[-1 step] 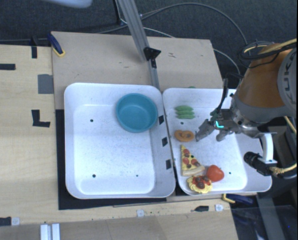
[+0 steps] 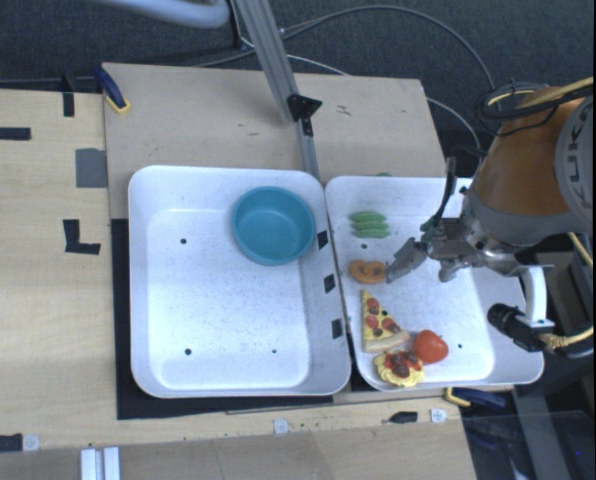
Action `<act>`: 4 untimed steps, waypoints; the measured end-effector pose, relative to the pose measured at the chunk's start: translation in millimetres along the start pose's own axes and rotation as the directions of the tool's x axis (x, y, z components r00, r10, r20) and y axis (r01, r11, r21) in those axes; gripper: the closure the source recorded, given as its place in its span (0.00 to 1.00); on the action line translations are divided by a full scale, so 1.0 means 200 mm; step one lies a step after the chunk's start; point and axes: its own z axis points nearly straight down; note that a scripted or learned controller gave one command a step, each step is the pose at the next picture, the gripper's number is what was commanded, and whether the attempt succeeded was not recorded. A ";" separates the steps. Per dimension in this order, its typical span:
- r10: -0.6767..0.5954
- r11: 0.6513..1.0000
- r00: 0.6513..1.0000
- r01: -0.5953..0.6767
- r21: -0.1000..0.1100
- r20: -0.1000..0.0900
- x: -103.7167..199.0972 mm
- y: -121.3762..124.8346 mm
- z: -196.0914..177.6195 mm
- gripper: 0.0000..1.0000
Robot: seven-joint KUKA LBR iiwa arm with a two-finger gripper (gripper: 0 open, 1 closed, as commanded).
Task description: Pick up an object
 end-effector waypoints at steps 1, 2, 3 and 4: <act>0.001 1.000 1.000 -0.001 0.004 0.000 -0.03 0.02 0.23 0.00; 0.000 1.000 1.000 0.000 0.006 0.000 -0.02 0.00 0.54 0.00; 0.000 1.000 1.000 0.000 -0.002 0.001 -0.02 0.01 0.60 0.00; 0.001 1.000 1.000 -0.001 -0.004 0.002 -0.02 0.01 0.54 1.00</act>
